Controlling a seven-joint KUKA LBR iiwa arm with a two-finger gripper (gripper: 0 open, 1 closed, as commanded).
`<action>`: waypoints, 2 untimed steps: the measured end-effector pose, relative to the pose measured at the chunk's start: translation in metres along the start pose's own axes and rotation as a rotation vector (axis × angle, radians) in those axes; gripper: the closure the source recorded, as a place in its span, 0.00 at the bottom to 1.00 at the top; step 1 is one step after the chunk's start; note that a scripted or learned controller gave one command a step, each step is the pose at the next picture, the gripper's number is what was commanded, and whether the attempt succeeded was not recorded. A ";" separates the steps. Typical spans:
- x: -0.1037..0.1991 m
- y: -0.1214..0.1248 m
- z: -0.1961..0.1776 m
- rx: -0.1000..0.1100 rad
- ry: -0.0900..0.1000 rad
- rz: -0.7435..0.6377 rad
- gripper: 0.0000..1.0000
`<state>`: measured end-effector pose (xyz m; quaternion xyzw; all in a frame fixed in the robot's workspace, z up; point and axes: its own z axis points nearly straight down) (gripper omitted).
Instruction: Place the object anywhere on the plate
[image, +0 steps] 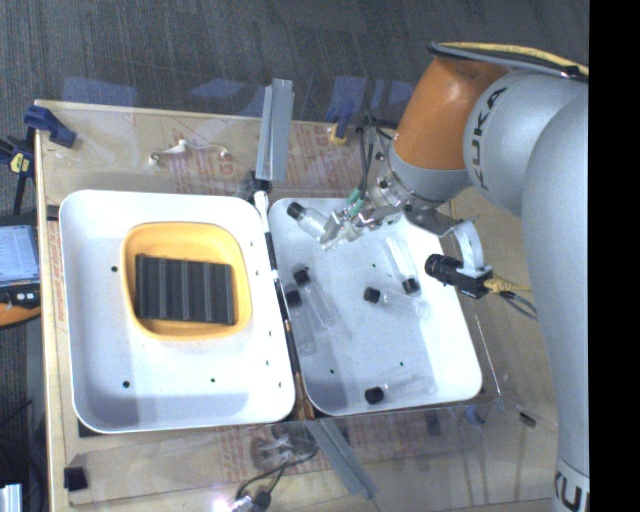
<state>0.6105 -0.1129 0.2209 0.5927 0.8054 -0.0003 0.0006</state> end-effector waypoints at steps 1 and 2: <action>0.061 0.001 0.027 0.004 0.004 -0.251 1.00; 0.061 0.001 0.027 0.004 0.003 -0.250 0.00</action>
